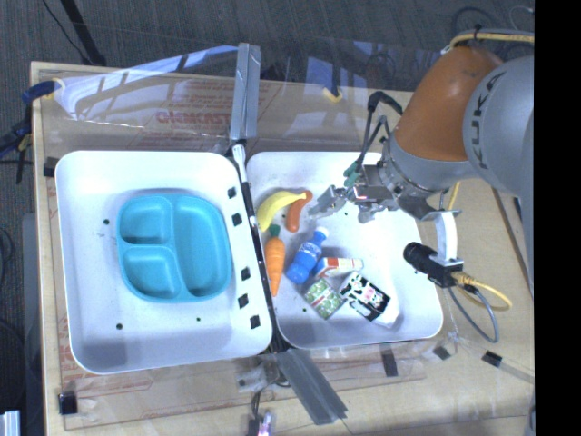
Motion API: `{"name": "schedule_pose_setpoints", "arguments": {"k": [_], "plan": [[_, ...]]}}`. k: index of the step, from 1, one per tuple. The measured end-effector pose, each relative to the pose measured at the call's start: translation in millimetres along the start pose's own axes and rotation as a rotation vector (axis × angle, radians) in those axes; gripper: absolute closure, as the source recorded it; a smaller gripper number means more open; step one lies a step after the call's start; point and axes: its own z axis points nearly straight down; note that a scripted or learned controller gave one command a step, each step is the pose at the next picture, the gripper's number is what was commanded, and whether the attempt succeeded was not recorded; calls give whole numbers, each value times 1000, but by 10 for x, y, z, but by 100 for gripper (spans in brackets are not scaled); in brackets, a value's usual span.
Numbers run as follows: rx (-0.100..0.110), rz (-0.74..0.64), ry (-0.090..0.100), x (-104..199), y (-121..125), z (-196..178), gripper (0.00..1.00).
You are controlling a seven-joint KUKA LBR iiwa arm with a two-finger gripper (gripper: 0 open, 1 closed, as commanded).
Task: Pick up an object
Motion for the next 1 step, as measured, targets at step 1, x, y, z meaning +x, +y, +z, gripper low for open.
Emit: {"name": "schedule_pose_setpoints", "arguments": {"k": [1], "plan": [[0, -86, 0, -188, 122, 916, 0]]}}
